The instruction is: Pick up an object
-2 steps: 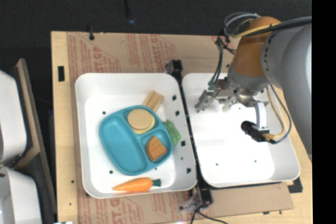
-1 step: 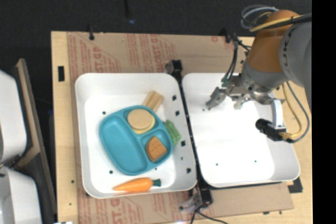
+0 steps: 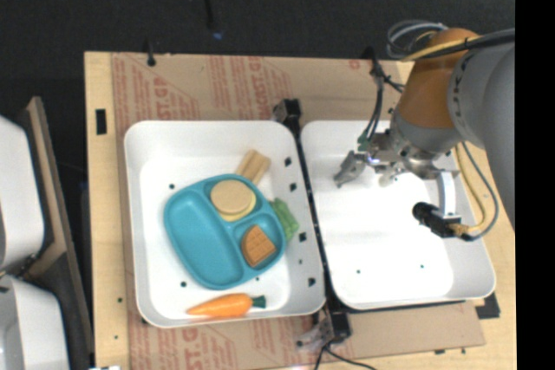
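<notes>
Jaws (image 3: 371, 169) spread apart, gripping nothing, low over the right bin's (image 3: 434, 273) far-left corner. Every pickable thing, carrot (image 3: 227, 305) and blue tray (image 3: 221, 230) included, sits in the left bin (image 3: 147, 186). Closing here likely grabs only air!

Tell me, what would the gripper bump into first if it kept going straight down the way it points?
Probably just the bare white floor of the right bin. The gripper hangs over that bin's upper part with no toy under it, though its height above the floor is hard to judge.
</notes>
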